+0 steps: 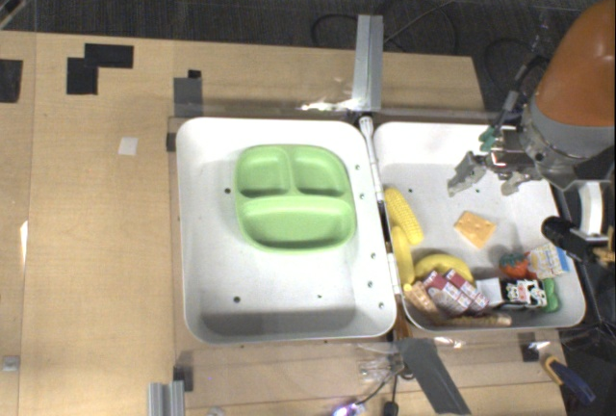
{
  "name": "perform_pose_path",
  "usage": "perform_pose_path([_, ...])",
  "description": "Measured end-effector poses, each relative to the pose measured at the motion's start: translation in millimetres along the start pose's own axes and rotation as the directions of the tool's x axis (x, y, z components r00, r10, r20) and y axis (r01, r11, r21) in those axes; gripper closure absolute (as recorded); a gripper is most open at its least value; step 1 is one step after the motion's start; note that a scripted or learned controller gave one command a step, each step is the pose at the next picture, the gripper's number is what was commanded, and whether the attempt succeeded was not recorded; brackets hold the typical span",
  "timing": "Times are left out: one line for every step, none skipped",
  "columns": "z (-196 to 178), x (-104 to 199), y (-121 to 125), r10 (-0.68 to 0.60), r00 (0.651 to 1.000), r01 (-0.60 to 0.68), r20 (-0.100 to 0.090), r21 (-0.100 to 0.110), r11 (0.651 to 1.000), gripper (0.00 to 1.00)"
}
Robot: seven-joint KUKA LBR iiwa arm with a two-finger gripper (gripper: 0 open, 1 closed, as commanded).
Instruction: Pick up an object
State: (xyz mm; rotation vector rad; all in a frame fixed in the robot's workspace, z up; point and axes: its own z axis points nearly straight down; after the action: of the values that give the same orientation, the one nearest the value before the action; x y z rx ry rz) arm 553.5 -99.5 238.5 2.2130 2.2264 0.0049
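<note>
Two shallow white bins are sitting side by side on a wooden bench. The left bin is holding a smooth green divided plate with three compartments, lying flat near its centre. The right bin is crowding its objects along the near and left walls: a ribbed yellow corn cob is lying against the left wall, a curved banana is resting just below it, and small printed cartons and packets are clustering along the near edge. A pale orange cheese wedge, flat and pitted with holes, is lying apart from the clutter in the open middle. The gripper is hanging above the bin's far right area with its fingers spread apart and gripping nothing, up and to the right of the wedge.
</note>
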Motion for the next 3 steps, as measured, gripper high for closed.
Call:
perform_pose_path([143,-24,-43,-0.031,1.0,0.031,0.001,-0.001,1.0,0.0])
perform_pose_path([145,8,-41,-0.309,0.951,0.31,0.019,-0.018,0.951,0.0])
perform_pose_path([145,8,-41,-0.309,0.951,0.31,0.019,-0.018,0.951,0.0])
